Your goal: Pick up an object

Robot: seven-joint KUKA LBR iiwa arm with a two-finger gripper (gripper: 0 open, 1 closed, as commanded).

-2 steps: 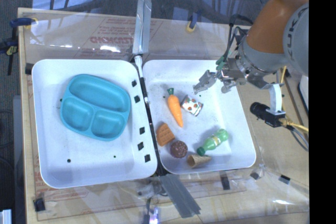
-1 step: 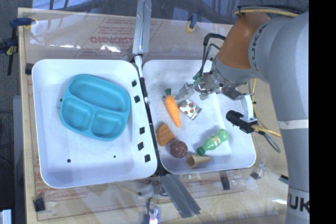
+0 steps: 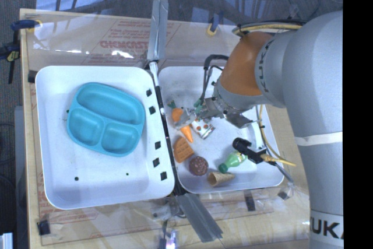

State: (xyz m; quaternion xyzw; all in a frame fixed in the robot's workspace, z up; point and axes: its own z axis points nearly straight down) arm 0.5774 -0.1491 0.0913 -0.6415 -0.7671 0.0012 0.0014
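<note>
Now lower your end effector [image 3: 204, 115] squarely over the white block [image 3: 203, 128] in the right bin [image 3: 268, 181]; its finger state cannot be told.

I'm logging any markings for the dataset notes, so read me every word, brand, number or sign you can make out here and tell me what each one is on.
"KUKA", partly cut off so that "UKA" reads plainly, on the grey robot arm base.
Red printed lettering, mirrored and too blurred to read, on the clear plastic sheet behind the two white bins.
No readable text on the blue sectioned plate or on the small toy foods.
</note>
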